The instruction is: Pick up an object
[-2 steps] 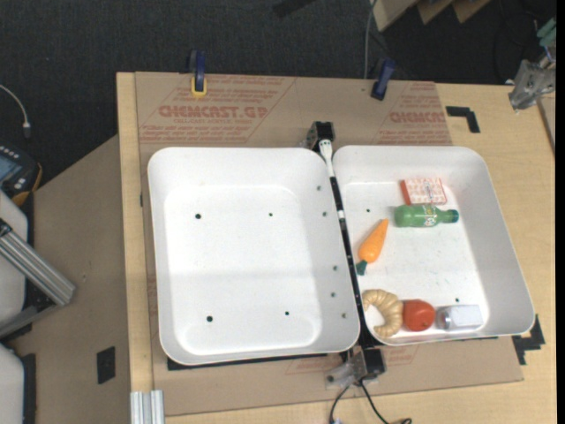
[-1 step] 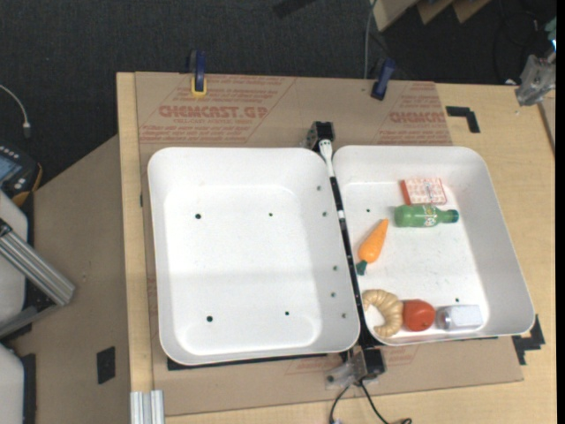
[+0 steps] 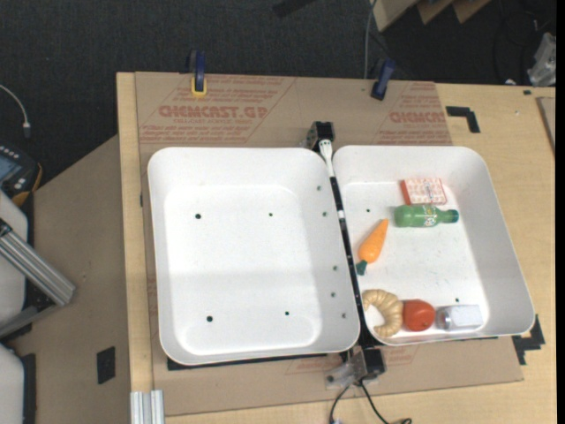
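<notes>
The right bin (image 3: pixel 494 237) holds several small objects. A pink and white packet (image 3: pixel 423 190) lies near its far side, with a green bottle (image 3: pixel 425 217) lying on its side just in front of it. An orange carrot (image 3: pixel 373 241) rests by the bin's left wall. Along the near edge sit a beige croissant-shaped piece (image 3: pixel 384 310), a red tomato-like ball (image 3: pixel 418 314) and a clear silvery container (image 3: pixel 460 317), close together.
The left bin (image 3: pixel 177 237) sits beside the right one, their rims meeting along a dark seam (image 3: pixel 342 228). Both rest on a brown board (image 3: pixel 132 193) held by blue clamps (image 3: pixel 198 71) at the far edge. Cables run at the bench's near edge (image 3: pixel 353 387).
</notes>
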`<state>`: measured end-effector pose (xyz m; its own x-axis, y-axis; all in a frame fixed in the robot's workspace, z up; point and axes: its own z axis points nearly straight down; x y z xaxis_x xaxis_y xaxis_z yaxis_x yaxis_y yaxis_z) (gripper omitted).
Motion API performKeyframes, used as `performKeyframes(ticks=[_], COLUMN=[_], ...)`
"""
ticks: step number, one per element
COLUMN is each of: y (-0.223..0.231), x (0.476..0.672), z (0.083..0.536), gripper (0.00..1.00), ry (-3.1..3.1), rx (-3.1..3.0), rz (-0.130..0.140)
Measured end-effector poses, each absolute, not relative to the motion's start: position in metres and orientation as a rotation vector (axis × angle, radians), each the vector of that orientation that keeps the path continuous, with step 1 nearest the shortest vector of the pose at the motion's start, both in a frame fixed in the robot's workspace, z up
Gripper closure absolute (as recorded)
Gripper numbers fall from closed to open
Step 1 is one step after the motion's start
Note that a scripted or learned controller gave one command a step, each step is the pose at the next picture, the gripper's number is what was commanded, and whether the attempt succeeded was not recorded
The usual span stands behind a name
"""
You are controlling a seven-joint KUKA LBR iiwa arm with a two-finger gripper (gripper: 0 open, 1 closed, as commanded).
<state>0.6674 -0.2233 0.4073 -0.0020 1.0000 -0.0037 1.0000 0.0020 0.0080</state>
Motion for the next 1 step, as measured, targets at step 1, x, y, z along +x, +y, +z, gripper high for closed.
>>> performKeyframes(ticks=[1], y=[-0.2230], x=[0.6671], z=[0.4413], gripper=[1.00], ry=[2.219], rx=[2.215], rz=[0.003])
